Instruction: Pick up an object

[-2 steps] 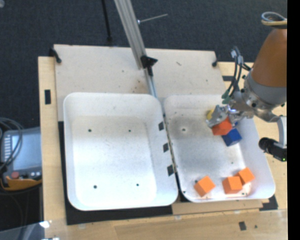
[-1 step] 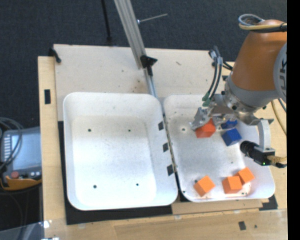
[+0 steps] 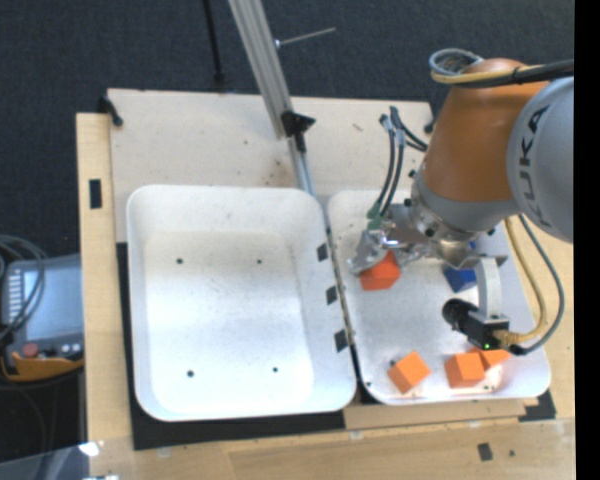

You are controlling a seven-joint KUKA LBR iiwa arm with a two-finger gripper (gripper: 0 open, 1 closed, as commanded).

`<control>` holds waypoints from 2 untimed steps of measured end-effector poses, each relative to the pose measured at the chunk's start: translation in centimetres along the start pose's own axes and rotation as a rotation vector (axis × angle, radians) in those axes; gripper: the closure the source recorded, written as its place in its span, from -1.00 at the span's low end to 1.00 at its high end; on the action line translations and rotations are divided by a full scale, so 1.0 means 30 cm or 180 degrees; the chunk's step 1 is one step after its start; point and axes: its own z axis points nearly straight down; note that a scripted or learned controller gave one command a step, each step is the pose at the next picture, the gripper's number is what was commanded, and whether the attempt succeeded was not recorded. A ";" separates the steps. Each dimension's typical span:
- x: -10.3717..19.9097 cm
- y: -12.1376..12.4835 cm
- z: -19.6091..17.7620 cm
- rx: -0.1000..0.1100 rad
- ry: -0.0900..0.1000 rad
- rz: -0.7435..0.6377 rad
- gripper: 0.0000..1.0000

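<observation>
The arm (image 3: pixel 490 138) reached in from the right and hung over the far part of the right bin (image 3: pixel 380 393), its orange band uppermost. Below the wrist the tool (image 3: pixel 372 255) sat low over the bin's left side, close to the wall shared with the left bin (image 3: pixel 230 298). An orange block (image 3: pixel 380 273) lay right at the tool's metal tips, touching or just under them; whether the block sat between the fingers could not be told, nor could how far apart the fingers stood, since the wrist and the metal parts hid the gap.

Two more orange blocks lay along the near edge of the right bin: one (image 3: pixel 411 371) towards the left, the other (image 3: pixel 467 368) just right of it, well apart from the tool. A blue object (image 3: pixel 462 276) showed partly under the arm, to the right of the first block. A small black unit (image 3: pixel 472 321) with a green light hung beside the arm over the bin's right half.

The left bin's white floor bore only dark specks. Both bins rested on the pale desk (image 3: pixel 200 133), with a slanted metal rail (image 3: pixel 263 53) rising from its far side.
</observation>
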 end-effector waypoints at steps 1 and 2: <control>0.171 -0.013 0.062 0.0001 0.0000 -0.0002 1.00; 0.320 -0.054 0.089 0.0000 0.0000 -0.0003 1.00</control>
